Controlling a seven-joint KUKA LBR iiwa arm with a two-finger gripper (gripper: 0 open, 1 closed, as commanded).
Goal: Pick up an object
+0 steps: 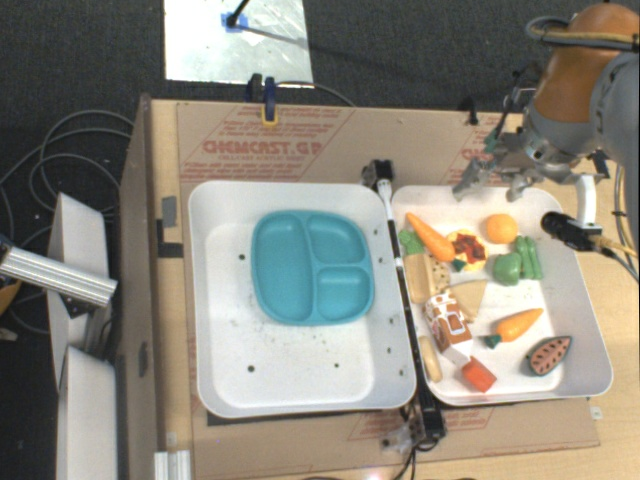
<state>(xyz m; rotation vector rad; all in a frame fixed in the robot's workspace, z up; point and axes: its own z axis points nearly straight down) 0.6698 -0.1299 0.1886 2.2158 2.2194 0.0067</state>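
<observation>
The arm (590, 78) is grey with a rounded orange band above its wrist. Thin dark cables loop around the band. Its claw (492, 183) is pale grey metal.

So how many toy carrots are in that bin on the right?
2. One carrot lies near the right bin's upper left corner, beside the divider. The other carrot lies lower right of centre, near the watermelon slice. The pile could hide more.

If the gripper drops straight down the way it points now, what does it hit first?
Probably bare floor at the back edge of the right bin. The gripper hangs above that strip, short of the orange ball and carrot. Depth is unclear from this slanted view.
</observation>
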